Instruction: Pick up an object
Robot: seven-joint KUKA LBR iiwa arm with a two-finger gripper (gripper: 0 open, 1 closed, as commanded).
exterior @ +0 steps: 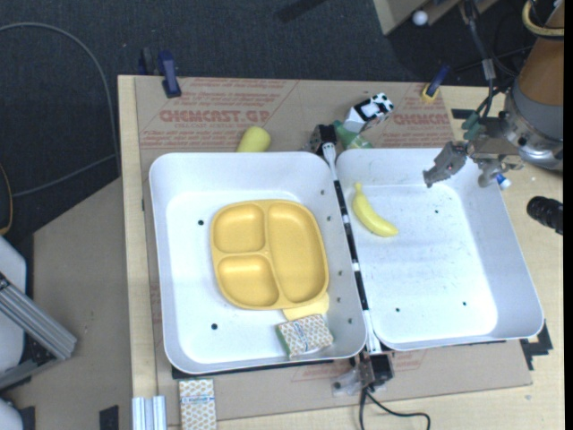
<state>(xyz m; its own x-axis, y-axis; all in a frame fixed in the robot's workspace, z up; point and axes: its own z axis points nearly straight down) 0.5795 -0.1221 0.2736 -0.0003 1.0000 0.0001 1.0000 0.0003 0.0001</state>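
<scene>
A small yellow banana (372, 214) lies in the right bin (466, 303), close to its upper left corner. In the left bin (179, 240) a yellow divided plate (269, 253) rests in the middle, with a patterned packet (304, 335) by the near wall. My gripper (463, 176) hangs over the far right part of the right bin, well to the right of the banana. Its two fingers (443, 165) stand apart, open, with nothing between them.
On the bench behind the bins sit a yellow object (253, 139) and a black-and-white toy (372, 108). Blue clamps (168, 74) hold the board's far edge. Another patterned packet (197, 401) lies in front of the left bin. A flat yellow piece (303, 310) pokes out below the plate.
</scene>
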